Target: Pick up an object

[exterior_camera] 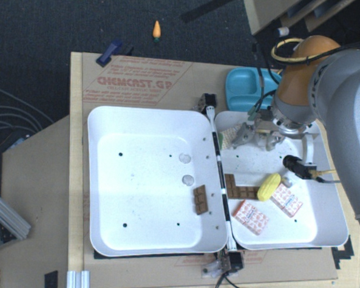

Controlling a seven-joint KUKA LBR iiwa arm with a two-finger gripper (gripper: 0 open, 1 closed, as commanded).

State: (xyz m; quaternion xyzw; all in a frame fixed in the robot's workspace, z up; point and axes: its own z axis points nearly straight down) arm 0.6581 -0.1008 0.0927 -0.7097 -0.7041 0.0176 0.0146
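Left of centre, a small brown chocolate bar (200, 199) lies flat in the left bin (108, 130): stiff, light, best pinched across its narrow sides. In the right bin (330, 232) sit a yellow lemon (269, 186), likely slippery, and 2 light cartons (268, 209). At upper right the gripper (258, 135) hovers, its fingers' state impossible to tell.
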